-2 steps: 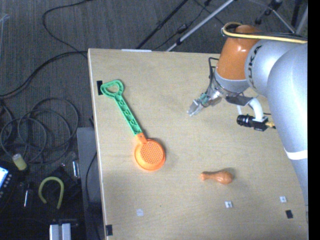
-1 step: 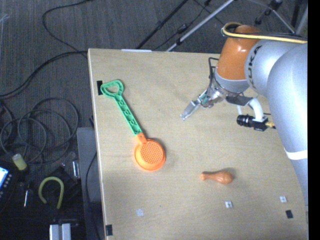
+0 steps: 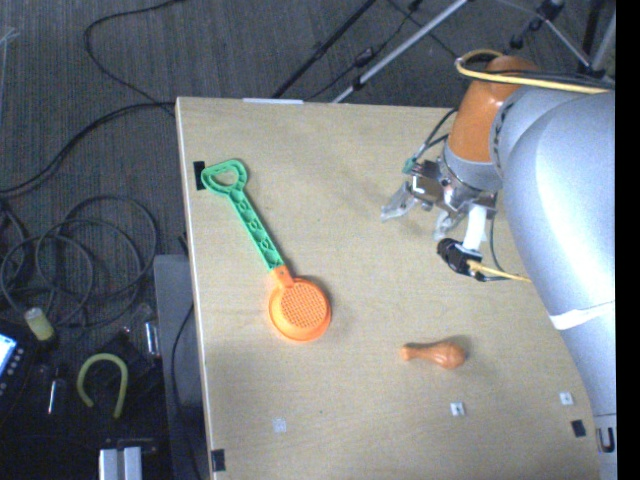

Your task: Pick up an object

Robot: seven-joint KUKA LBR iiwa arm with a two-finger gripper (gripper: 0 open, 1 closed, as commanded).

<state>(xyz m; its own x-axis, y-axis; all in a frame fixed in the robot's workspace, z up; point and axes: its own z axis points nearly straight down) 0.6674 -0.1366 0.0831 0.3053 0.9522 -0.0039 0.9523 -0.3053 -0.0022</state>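
Pale wooden bench top [image 3: 330, 148] over dark carpet, cables [image 3: 90, 238] looping off past its left edge, wide bare board through the middle. Green-handled strainer [image 3: 265, 253] with orange mesh head lying slantwise near the left edge, small orange drumstick-shaped toy [image 3: 437, 353] resting alone toward the near right, well apart from it. Gripper [image 3: 425, 200] hanging over the right side beneath the grey arm [image 3: 560, 198], nothing seen held; cannot tell how wide it stands.
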